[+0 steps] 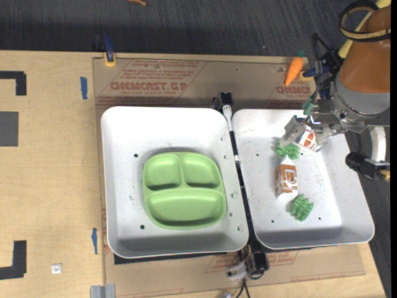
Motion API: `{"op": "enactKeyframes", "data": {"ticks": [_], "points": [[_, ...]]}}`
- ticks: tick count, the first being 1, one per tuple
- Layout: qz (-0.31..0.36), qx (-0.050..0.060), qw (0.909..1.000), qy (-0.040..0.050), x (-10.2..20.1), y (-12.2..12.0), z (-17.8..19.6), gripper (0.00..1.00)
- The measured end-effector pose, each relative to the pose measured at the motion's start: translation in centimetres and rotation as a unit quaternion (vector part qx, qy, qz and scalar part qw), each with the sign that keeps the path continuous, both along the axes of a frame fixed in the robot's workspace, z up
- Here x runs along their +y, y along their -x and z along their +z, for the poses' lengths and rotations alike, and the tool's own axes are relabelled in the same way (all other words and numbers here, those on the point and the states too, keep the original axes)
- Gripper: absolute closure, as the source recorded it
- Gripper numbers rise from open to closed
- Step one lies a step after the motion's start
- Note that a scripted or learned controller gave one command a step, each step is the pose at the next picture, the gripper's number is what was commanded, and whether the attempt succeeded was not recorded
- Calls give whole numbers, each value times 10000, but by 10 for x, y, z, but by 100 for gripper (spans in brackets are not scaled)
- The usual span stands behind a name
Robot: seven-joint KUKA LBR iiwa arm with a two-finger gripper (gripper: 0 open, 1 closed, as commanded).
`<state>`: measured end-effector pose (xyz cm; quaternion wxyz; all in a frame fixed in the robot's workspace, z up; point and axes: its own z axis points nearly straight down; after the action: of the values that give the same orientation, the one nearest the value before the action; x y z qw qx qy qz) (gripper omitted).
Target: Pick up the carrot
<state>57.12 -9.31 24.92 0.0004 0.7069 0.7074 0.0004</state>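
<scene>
Notably, carrot (294, 71) lies beyond end effector (305, 131).

the table (49, 166), tan board, bears two white bins side by side: left bin (118, 129), right bin (353, 210). a carrot (294, 71) lies on the table behind the right bin.

Orange carrot (294, 71) behind right bin

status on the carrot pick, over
Gripper low in right bin, at an orange-white item. Carrot outside bins, on board behind right bin, untouched. Nothing blocking it.
</scene>
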Motion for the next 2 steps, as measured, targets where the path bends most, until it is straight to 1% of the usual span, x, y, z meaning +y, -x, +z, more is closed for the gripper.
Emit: {"op": "enactKeyframes", "data": {"ticks": [1, 2], "points": [[2366, 8, 9716, -4, 116, 39, -7, 0], [3182, 18, 9480, -5, 170, 92, -41, 0]]}}
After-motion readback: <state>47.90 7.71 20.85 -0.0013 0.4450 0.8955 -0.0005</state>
